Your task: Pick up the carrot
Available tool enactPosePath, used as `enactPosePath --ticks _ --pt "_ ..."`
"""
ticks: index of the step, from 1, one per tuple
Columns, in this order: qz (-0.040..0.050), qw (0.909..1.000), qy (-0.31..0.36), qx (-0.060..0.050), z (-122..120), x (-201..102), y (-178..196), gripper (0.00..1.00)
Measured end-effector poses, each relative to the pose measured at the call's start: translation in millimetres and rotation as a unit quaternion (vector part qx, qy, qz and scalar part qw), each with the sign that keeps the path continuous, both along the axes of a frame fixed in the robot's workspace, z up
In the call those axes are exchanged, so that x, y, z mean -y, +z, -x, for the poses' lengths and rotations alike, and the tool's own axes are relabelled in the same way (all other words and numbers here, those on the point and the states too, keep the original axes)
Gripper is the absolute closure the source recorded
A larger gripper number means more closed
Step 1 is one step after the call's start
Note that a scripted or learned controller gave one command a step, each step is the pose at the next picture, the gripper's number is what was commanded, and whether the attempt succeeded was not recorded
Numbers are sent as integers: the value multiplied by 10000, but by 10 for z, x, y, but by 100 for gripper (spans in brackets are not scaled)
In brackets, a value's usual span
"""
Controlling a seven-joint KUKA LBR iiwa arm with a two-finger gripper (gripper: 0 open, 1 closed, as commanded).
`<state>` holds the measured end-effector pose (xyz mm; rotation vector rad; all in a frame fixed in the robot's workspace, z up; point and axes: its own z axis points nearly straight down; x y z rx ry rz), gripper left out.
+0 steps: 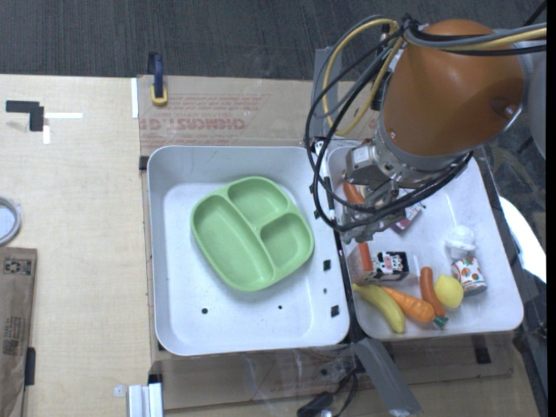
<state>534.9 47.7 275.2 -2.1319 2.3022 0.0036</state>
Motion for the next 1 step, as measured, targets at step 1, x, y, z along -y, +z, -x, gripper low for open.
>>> enactPosePath --ticks 1 --pt "-3 9540 3000 -6 300 -211 -32 100"
